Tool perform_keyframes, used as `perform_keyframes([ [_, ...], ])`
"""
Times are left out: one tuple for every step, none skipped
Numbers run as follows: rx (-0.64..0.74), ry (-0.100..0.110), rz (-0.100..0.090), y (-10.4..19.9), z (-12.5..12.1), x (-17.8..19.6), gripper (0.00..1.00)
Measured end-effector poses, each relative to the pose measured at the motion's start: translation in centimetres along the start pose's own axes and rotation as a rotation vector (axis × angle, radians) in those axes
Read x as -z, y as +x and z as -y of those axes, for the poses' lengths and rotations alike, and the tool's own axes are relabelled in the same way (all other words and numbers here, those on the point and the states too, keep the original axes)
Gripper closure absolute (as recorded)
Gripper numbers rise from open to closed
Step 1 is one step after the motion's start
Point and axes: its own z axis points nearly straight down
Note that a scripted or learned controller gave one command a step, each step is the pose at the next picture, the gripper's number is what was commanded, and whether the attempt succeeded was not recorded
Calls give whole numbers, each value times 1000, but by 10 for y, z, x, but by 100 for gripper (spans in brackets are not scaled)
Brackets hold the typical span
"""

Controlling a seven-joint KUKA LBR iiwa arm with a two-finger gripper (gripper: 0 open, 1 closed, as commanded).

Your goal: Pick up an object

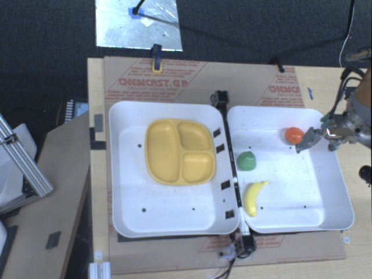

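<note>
gripper (309,139) seen low at right bin (334,185) far edge, finger state cannot be told, nothing seen held | orange ball (294,135) just beside it | risk: ball nudged, rolled off before closing

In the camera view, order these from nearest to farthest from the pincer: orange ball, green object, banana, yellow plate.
From the pincer:
1. Orange ball, right bin, just beside it.
2. Green object, right bin, near the divider.
3. Banana, right bin, front left.
4. Yellow plate, left bin.
</note>
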Motion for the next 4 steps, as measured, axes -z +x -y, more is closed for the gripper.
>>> perform_keyframes([
  [-3, 4, -1, -5, 3, -61, 0],
  [-3, 5, -2, -5, 11, -121, 0],
  [-3, 3, -2, -4, 11, -164, 0],
  [-4, -2, 1, -5, 10, -151, 100],
])
